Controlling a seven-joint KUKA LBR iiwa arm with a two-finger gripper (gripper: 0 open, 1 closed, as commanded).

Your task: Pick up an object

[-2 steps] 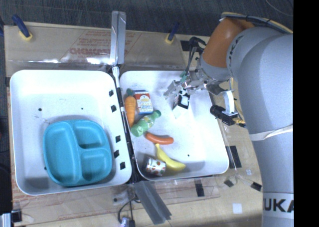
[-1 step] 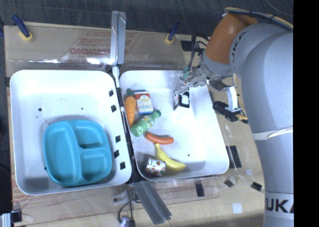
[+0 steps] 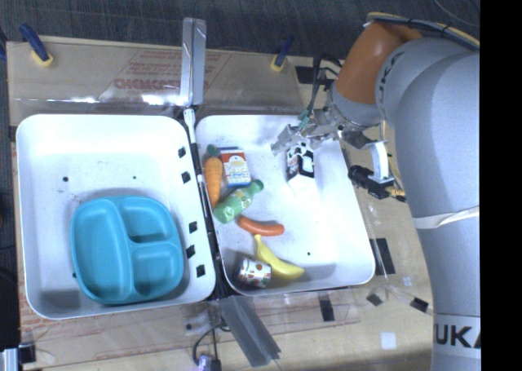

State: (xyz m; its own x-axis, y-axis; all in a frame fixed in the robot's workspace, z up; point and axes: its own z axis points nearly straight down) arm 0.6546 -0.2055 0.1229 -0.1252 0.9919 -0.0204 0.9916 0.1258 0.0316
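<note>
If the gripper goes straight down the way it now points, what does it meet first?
Probably the bare white floor of the right bin. The gripper hangs over an open patch, apart from the orange carrot and small juice carton. Depth is unclear from this slanted view.

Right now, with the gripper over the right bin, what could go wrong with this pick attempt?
The gripper sits in the right bin apart from the objects, so closing here may grasp nothing. The carrot, juice box, green bottle and hot dog crowd together by the divider, so a grasp there may catch two or jam against the wall. The banana leans on the can; lifting one could roll the other.
</note>
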